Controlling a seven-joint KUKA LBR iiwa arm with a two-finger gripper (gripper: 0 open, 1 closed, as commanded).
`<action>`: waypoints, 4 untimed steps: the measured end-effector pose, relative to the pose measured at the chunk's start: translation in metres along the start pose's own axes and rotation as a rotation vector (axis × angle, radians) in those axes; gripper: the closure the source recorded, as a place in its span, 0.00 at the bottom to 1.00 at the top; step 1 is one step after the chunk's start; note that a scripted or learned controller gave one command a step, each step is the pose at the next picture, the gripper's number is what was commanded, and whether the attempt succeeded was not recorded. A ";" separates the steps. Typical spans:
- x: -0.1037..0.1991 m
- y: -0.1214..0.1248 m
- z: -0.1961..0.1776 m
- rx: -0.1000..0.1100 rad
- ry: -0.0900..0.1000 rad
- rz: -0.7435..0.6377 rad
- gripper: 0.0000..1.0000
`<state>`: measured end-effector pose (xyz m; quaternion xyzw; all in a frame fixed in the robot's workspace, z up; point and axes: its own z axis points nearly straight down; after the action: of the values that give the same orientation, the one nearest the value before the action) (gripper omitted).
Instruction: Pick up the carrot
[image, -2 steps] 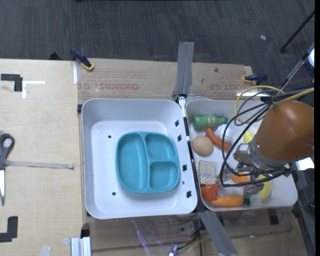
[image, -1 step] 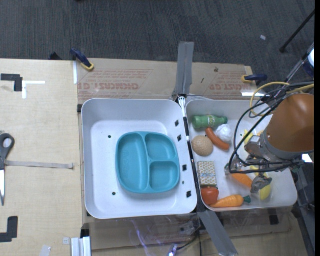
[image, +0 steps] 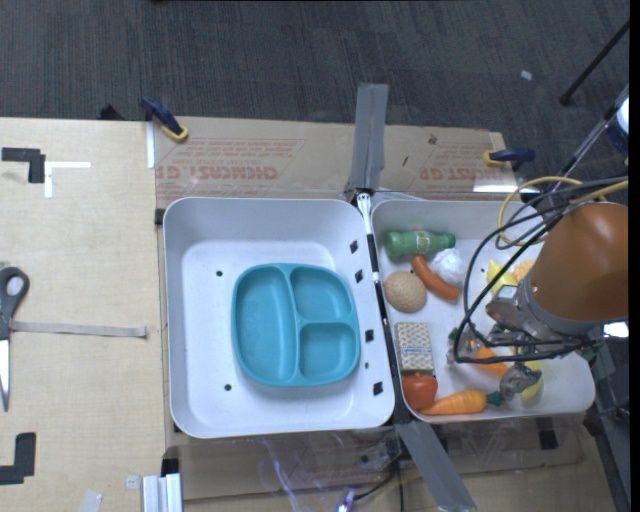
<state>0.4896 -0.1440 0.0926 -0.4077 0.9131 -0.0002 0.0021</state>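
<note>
Progress on the pick looks slight: the carrot (image: 457, 403) lies flat on the floor of the right-hand bin (image: 572, 400), close to its near wall, with its thick end just beside a red tomato-like piece (image: 419, 389) and its tip pointing toward the arm. Nothing lifts it, and I judge it not yet grasped. The hand (image: 519, 381) hangs low over the same bin, near the carrot's pointed end, but cables and the orange wrist band (image: 588, 262) cover much of it, so whether it is wide or narrow I cannot tell. A second orange, carrot-like piece (image: 434, 277) sits farther back beside a green bottle (image: 419, 241) and a tan round item (image: 404, 291), and another orange scrap (image: 487, 355) shows under the wrist. The left bin (image: 190, 300) carries a blue divided plate (image: 296, 324). What remains, by my reading, is the whole grasp: settling over the carrot, closing on it, and raising it clear.
</note>
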 end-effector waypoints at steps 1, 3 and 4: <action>-0.010 0.018 0.000 0.001 0.000 0.169 0.00; -0.002 -0.001 -0.012 0.005 -0.005 0.340 1.00; -0.002 -0.001 -0.012 0.005 -0.005 0.340 0.00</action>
<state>0.4917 -0.1429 0.1049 -0.2475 0.9689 -0.0011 0.0052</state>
